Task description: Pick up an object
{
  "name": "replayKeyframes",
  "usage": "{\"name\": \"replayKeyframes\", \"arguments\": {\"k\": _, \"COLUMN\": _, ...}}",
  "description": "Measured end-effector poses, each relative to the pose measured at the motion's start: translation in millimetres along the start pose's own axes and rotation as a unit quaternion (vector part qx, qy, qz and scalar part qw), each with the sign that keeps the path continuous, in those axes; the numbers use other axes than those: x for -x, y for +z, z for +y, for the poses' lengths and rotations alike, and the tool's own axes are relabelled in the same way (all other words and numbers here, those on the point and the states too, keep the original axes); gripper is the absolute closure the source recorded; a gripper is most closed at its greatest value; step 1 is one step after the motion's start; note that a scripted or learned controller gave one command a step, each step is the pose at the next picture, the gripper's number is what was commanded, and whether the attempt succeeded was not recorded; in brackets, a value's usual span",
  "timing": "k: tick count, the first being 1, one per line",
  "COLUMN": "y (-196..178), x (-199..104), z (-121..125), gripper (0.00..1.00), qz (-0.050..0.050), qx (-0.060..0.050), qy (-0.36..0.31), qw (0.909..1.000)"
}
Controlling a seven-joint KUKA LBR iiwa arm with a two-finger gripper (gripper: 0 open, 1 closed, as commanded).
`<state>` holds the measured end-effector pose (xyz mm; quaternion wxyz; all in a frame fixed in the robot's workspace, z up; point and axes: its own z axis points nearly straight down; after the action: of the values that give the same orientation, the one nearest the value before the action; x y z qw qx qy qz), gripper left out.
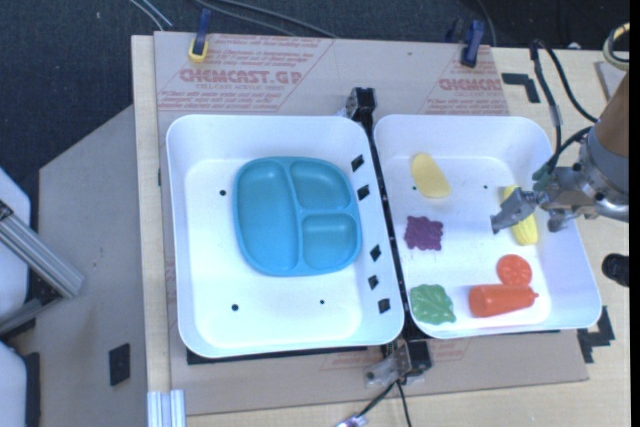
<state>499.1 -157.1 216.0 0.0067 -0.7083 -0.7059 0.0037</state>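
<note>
At the frame's right, the gripper [522, 211], its grasp impossible to tell, should centre over the yellow toy [524, 229] before descending.

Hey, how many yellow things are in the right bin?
2. A yellow piece lies near the bin's top left; another sits toward the right wall, under the claw, partly hidden.

Two bins [190, 245] of smooth, slightly glossy white plastic, blue tray [297, 215] of matt plastic, toy foods of coloured plastic, board [250, 75] of pale printed sheet, gripper [530, 208] of dull grey metal.
</note>
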Motion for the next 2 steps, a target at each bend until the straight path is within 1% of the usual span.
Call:
{"name": "replayKeyframes", "arguments": {"k": 1, "y": -6.4, "x": -0.4, "z": 2.8, "gripper": 0.00, "qz": -0.001, "qx": 0.007, "qy": -0.002, "qw": 1.0000}}
{"name": "replayKeyframes", "arguments": {"k": 2, "y": 54.4, "x": -7.5, "z": 0.5, "gripper": 0.00, "qz": 0.000, "qx": 0.004, "qy": -0.002, "qw": 1.0000}}
